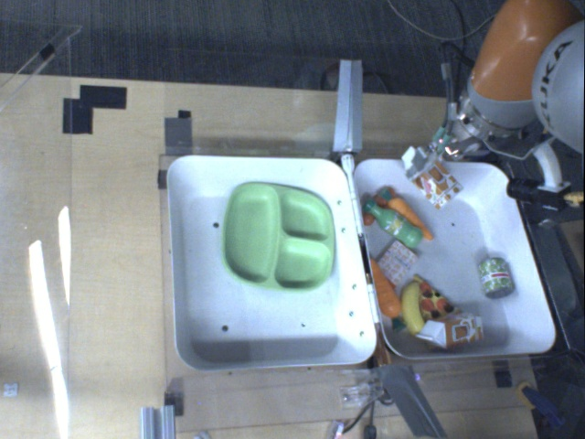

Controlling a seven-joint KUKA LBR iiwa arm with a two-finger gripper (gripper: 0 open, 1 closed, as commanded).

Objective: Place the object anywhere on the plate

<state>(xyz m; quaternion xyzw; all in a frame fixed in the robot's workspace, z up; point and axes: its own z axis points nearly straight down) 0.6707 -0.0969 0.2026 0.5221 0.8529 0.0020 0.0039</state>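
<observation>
The green plate (278, 236) is seen in the left bin (196, 337), its long axis running roughly left to right. At the upper right of the frame, a small patterned packet (437, 184) is seen just below the gripper (444, 148), tilted, its long axis slanting from upper left to lower right, over the right bin (535, 327). Whether the gripper is clenched on it cannot be told; the fingers are too small and blurred.

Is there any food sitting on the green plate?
No, the green plate in the left bin has nothing on it.
</observation>
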